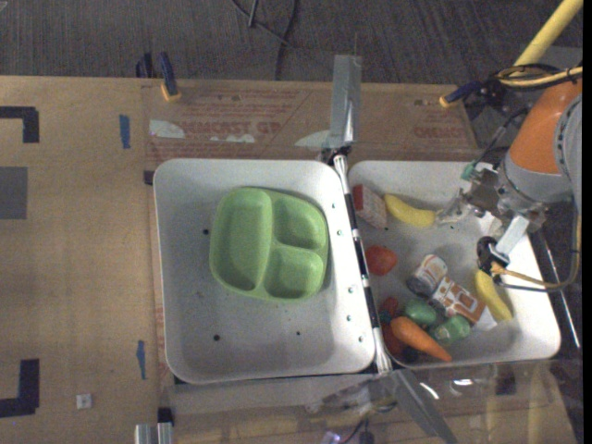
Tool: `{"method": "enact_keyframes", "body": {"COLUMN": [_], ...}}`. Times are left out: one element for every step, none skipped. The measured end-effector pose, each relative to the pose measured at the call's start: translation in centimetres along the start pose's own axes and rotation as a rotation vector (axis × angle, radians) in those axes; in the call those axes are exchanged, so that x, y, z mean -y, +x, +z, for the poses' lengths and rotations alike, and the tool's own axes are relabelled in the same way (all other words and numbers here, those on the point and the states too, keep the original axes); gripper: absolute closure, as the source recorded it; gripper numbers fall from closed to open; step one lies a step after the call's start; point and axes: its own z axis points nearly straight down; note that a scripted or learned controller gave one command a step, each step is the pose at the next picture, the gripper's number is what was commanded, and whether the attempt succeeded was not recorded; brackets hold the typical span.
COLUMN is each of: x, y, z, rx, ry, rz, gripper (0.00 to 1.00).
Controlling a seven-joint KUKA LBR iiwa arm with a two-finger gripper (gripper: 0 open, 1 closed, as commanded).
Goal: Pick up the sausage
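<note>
A wooden table seen from above carries two shallow white bins side by side. The left bin holds a green divided plate, lying flat near its middle. The right bin is crowded with toy food. Along its far side lie a red and white packet and, just beside it, a yellow banana. Below the packet sits a red tomato. Near the middle a small can lies tipped against an orange and white carton, and a second yellow fruit lies just right of the carton. Toward the near left corner two green vegetables crowd together with an orange carrot lying across the heap. The grey arm, with its orange band, reaches in from the right and bends down over the far half of the right bin. The tool hangs just right of the banana and above the can; whether it is spread or pressed together cannot be told at this angle. What may be the sausage, a dark red piece, lies in the near left corner of the right bin, partly under the carrot. It is well apart from the tool, with the can between them.
</note>
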Motion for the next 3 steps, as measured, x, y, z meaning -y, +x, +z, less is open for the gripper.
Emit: {"method": "enact_keyframes", "body": {"x": [6.2, 3.7, 6.4], "y": [-0.7, -1.6, -0.7], "z": [0.1, -1.4, -2.5], "rx": [0.008, 0.011, 0.010], "ry": [-0.008, -0.004, 0.000], "rz": [0.420, 0.442, 0.287], "gripper": [0.00, 0.00, 0.00]}}
